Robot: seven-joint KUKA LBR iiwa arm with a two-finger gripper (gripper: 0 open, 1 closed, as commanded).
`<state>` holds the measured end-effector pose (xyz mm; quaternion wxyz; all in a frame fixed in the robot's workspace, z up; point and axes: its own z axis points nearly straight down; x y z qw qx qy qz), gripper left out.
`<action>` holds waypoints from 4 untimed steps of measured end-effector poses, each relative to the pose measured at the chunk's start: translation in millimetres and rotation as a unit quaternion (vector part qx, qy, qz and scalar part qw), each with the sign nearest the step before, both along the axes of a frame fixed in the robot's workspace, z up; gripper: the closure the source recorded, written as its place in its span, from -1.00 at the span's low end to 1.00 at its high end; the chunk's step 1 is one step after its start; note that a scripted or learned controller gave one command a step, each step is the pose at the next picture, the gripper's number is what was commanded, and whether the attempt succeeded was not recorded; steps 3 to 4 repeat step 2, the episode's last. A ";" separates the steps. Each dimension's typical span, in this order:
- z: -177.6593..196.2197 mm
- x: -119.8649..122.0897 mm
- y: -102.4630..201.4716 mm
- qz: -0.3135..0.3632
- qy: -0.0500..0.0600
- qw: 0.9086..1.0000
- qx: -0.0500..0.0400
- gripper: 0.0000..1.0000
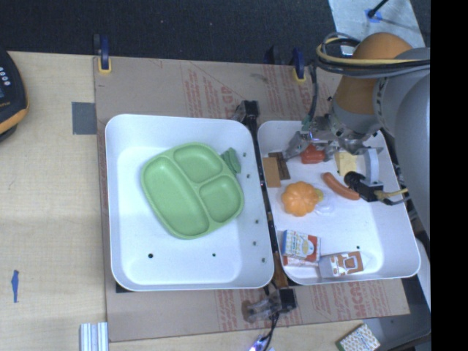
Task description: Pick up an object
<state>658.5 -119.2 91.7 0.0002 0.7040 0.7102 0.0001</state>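
Bench w/ cardboard sheet under two white bins. Left bin [124,196] holds a green divided plate [191,189], 3 compartments, lying flat and turned at an angle, approx centre of bin; a small green tab sits at its upper right edge.

Arm [380,72], grey w/ orange band, comes in from the right and hangs over the top of the right bin [387,247]. Gripper [316,141] is low at that bin's upper end, right by a small red item [313,154]; can't tell how the jaws stand, too cluttered there.

Right bin contents, big to small: orange round fruit-like toy [300,197] mid-bin; small carton w/ red and blue print [300,246] near the lower left; brown and white carton [341,265] just beside it at the lower edge; red-orange sausage shape [339,185] right of the fruit; brown block [271,172] by the left wall; pale yellow piece [347,165] above the sausage.
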 end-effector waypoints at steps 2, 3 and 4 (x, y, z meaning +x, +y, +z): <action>106.8 -20.9 75.9 0.001 -0.003 1.000 0.001 1.00; 106.8 -20.9 75.9 0.001 -0.003 1.000 0.001 1.00; 106.8 -20.9 75.9 0.001 -0.003 1.000 0.001 1.00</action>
